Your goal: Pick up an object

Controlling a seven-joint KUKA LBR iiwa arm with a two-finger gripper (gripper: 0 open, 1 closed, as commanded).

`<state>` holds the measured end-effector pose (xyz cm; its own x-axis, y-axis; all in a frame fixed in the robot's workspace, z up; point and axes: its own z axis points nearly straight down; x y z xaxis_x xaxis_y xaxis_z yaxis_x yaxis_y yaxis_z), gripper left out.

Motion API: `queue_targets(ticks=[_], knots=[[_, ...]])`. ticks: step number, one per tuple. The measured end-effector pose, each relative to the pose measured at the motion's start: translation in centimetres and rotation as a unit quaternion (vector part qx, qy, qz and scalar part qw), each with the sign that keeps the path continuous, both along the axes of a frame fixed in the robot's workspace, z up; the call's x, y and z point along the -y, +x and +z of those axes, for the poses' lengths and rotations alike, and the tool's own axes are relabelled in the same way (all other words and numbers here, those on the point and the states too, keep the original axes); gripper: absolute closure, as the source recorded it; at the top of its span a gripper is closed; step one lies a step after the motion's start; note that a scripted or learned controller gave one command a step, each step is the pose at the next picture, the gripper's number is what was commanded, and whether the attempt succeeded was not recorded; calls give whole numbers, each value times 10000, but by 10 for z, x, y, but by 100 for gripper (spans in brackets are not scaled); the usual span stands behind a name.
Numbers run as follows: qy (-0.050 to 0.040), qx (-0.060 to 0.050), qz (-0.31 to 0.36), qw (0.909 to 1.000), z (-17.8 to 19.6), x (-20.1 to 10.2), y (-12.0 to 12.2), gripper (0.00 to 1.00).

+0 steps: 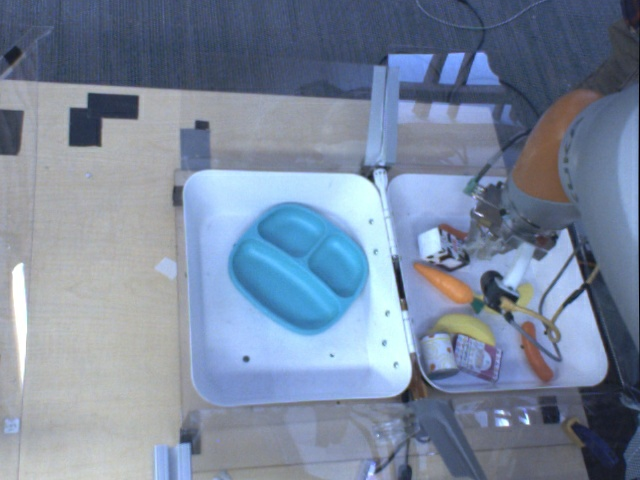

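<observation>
My gripper [476, 238] hangs low over the back part of the right bin [592, 368], under the orange-banded wrist. Just to its left lies a small white and red object [440, 244], close to the gripper or touching it; I cannot tell which. An orange carrot [445, 282] lies in front of that. Nearer the bin's front are a yellow banana [467, 327], a small can [437, 355], a pink packet [479, 357] and a second orange piece [536, 354].
The left bin [215, 368] holds a blue divided plate [298, 265] at its middle. A ridge between the two bins [394, 268] runs front to back. The arm's body covers the right bin's far right side.
</observation>
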<state>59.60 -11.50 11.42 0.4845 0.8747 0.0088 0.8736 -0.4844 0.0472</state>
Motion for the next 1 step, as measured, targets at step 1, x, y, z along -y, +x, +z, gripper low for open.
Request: queue_targets(ticks=[1], knots=[[88, -198, -516, 9984, 133, -47, 13, 100]])
